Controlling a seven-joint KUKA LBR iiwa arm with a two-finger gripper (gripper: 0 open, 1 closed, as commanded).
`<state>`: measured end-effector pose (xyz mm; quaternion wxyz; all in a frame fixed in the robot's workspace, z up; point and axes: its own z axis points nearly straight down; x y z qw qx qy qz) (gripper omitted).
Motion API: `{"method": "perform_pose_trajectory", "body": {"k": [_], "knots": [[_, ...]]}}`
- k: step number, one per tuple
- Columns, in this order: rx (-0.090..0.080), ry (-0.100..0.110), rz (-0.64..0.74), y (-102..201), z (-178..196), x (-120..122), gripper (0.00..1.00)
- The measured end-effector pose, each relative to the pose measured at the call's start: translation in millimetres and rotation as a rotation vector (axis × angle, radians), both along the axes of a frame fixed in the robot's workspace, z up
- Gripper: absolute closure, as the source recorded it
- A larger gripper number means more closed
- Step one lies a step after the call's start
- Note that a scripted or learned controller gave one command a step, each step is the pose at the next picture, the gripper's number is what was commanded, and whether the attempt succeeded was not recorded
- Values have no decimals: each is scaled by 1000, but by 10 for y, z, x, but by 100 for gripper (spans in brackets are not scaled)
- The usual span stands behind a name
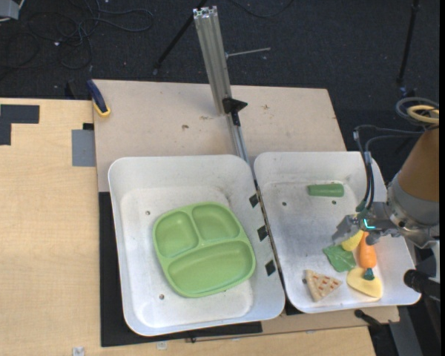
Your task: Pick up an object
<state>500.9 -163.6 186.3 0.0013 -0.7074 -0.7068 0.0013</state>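
Gripper [354, 232] over right bin [297, 176] clutter; its state cannot be determined.
Carrot [367, 254], green piece [338, 257] and yellow piece [351, 241] lie touching: risk of a glancing or multi-object grasp.

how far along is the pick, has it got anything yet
Done: the gripper has reached the right bin and sits low at the toy pile beside the carrot. In hand: nothing visibly lifted. Left: grasp and raise one; pizza slice and green bar lie untouched.
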Motion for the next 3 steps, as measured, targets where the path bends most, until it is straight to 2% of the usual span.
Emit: {"method": "perform_pose_trajectory", "body": {"k": [1,2,3], "knots": [[0,-2,0,-1,8,5,0],[2,4,1,-8,-426,-3,0],[1,-1,1,-3,-942,-1,0]]}}
